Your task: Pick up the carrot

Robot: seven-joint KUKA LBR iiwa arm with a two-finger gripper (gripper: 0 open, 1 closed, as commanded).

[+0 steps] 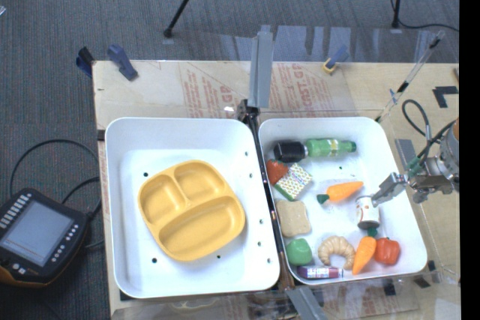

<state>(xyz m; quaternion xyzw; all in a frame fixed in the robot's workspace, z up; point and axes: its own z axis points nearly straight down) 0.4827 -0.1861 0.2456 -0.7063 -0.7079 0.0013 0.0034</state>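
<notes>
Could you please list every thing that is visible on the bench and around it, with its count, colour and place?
bins: 2, white, side by side on the bench
divided plate: 1, yellow, left bin
bottle: 1, green with black cap, right bin, far side
carrots: 2, orange, right bin, one in the middle, one near the front
croissant: 1, tan, right bin, front
pepper: 1, red-orange, right bin, front corner
green ball: 1, right bin, front left
small can: 1, white and brown, right bin
pendant: 1, grey, floor at left
gripper: 1, grey, above the right bin's right side
</notes>
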